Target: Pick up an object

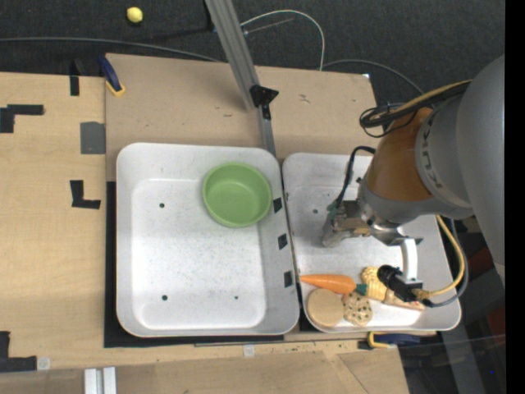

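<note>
Orange carrot (328,283) lies near the gripper (332,235) in the right bin (316,175); gripper state: cannot tell. Risk: a descent onto bare bin floor closes on nothing.

One fixed camera, mounted above the bench (189,97), looks down at a slant. Both bins are in frame: left bin (148,245) near centre, right bin (316,179) toward the right. The arm (443,162) enters from the right and looms large, close to the lens. Dark floor (369,15) runs along the top. Medium distance, whole bench width not covered.
</note>
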Robot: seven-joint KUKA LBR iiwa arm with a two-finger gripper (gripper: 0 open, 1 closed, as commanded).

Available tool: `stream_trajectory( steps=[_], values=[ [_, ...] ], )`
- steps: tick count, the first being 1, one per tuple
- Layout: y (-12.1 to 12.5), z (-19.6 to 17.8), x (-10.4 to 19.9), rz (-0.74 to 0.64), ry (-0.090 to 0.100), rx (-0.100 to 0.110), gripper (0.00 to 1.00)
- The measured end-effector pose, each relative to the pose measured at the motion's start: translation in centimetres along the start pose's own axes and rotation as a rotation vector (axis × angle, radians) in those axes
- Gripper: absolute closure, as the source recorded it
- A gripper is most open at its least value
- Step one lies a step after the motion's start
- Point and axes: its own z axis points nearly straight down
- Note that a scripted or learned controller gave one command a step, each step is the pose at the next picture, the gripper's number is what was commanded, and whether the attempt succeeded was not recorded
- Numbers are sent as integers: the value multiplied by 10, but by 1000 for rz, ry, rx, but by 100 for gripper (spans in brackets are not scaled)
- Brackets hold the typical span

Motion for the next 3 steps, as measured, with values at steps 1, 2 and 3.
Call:
stream_trajectory(
  steps=[1,2,3],
  values=[
    [7,-56,-8,0,-2,-5,100],
    [1,-116,-5,0,-2,-6,100],
    [5,-179,-3,-1,-2,-7,100]
  ],
)
